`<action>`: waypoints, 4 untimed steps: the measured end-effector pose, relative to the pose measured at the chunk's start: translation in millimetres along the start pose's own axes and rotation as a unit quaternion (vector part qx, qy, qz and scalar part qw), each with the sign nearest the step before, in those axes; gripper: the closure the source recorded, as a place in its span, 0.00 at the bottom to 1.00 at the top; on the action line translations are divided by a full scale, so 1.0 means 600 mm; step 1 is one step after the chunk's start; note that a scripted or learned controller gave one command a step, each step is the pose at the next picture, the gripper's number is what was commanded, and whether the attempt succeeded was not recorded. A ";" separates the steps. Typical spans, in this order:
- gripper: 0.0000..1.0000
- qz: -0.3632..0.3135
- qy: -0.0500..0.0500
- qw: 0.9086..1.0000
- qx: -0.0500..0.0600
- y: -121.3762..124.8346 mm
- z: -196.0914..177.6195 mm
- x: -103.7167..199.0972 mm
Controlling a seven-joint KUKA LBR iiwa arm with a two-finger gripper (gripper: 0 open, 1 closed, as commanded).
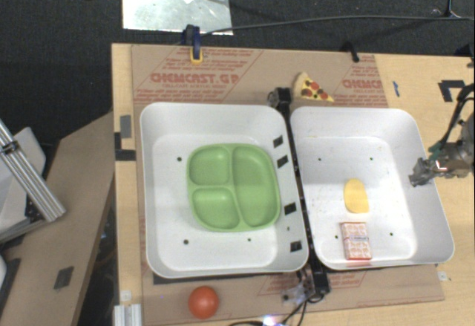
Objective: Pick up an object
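Note:
In the right bin [386, 128] lie a yellow oval piece [356, 196] and, just in front of it, a small pink-and-white box [355, 240]. My gripper [424, 172] hangs at the right rim of that bin, well to the right of both objects and apart from them. Its fingers are too small and dark to read. In the left bin [167, 131] rests a green divided plate [233, 187].
A pizza-slice toy [313, 88] lies on the cardboard behind the bins. A red ball [202, 301] sits in front of the left bin. A blue clamp [192, 41] holds the cardboard's far edge. A metal rail [26, 168] stands at the left.

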State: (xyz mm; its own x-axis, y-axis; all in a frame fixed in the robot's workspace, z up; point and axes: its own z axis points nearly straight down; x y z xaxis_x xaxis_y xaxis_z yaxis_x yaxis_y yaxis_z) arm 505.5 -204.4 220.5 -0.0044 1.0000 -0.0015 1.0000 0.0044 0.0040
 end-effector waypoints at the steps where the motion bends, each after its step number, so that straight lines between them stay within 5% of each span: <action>1: 1.00 -0.003 0.001 1.000 0.000 0.015 -0.018 0.085; 4: 1.00 -0.002 0.002 1.000 0.002 0.036 -0.017 0.356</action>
State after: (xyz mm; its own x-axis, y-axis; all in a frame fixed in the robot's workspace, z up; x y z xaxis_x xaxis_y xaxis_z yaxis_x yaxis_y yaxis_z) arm 525.9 9.3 230.7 -0.0094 1.0000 0.0020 1.0000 0.0094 0.0004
